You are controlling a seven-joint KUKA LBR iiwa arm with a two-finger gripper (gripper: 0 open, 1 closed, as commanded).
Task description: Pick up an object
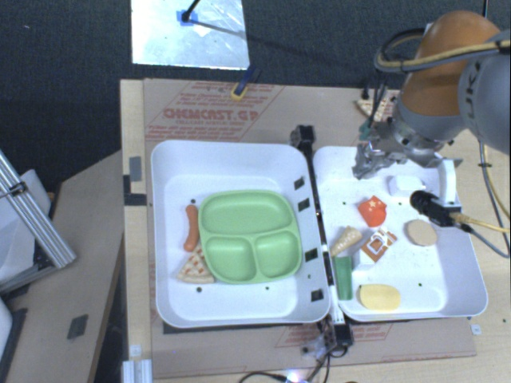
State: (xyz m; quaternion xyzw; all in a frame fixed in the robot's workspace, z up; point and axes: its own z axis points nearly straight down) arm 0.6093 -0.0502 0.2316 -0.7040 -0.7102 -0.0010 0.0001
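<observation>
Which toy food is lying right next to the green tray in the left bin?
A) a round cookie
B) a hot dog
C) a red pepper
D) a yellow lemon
B. The hot dog lies along the left side of the green tray in the left bin, just above a waffle-like wedge; the yellow, red and round tan pieces all sit in the right bin.
</observation>
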